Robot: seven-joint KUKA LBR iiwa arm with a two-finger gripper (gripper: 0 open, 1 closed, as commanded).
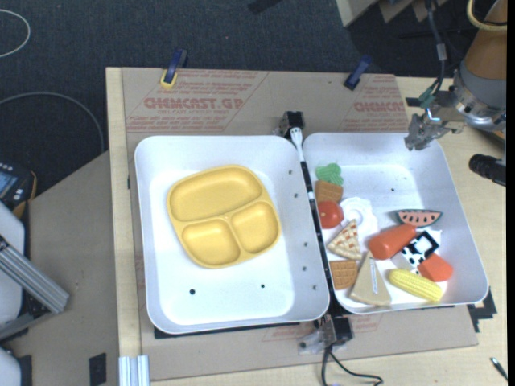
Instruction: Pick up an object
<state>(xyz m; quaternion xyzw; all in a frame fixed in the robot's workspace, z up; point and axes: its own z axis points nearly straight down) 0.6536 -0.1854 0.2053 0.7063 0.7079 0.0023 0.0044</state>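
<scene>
The small grey metal gripper hangs over the far right corner of the right white bin; I cannot tell how it is set. The toy foods sit packed close, so it might bump two. A yellow plastic tray lies in the left white bin. An orange toy carrot lies near the right.

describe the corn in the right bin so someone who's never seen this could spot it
Look at the right bin, the one crowded with toy food. Go to its near edge, towards the right corner: the corn lies there on its side, between a tan wedge on its left and a small orange piece above its right end. It is the only yellow, bumpy, stubby cob in that bin.
</scene>
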